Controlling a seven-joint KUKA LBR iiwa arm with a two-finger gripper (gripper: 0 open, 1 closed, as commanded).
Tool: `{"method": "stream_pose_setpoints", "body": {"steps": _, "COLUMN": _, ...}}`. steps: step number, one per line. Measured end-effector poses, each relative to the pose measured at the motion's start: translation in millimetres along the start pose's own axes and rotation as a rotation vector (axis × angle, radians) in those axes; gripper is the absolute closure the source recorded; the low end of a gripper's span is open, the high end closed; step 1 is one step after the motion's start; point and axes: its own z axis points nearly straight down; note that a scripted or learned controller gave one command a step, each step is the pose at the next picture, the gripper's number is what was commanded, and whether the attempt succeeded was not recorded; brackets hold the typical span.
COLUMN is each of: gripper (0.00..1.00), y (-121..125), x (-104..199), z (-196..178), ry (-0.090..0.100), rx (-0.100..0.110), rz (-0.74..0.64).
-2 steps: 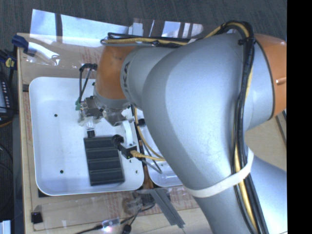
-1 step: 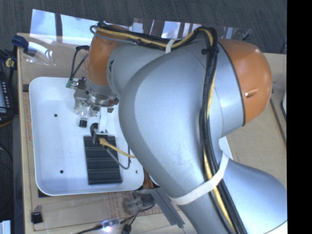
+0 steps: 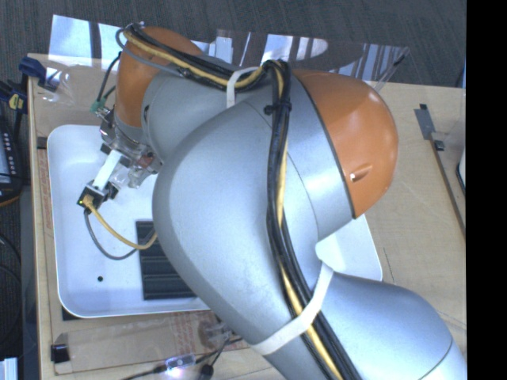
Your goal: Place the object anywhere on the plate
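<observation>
Black and ribbed, the flat slab lies in the near part of the left white bin, its right side hidden under the grey arm. A small dark speck sits to its left. Farther back the gripper hangs over the bin; whether it is spread or closed cannot be told.

grey arm arches leftward, its gripper pointing down
</observation>
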Motion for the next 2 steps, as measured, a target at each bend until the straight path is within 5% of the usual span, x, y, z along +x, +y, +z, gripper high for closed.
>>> {"method": "stream_pose_setpoints", "body": {"steps": 1, "gripper": 1.00, "y": -47, "x": -63, "z": -149, "ry": 0.000, "rx": -0.001, "rz": -0.217}}
{"method": "stream_pose_setpoints", "body": {"steps": 2, "gripper": 1.00, "y": 30, "x": -84, "z": -107, "ry": -0.002, "rx": 0.002, "rz": -0.475}}
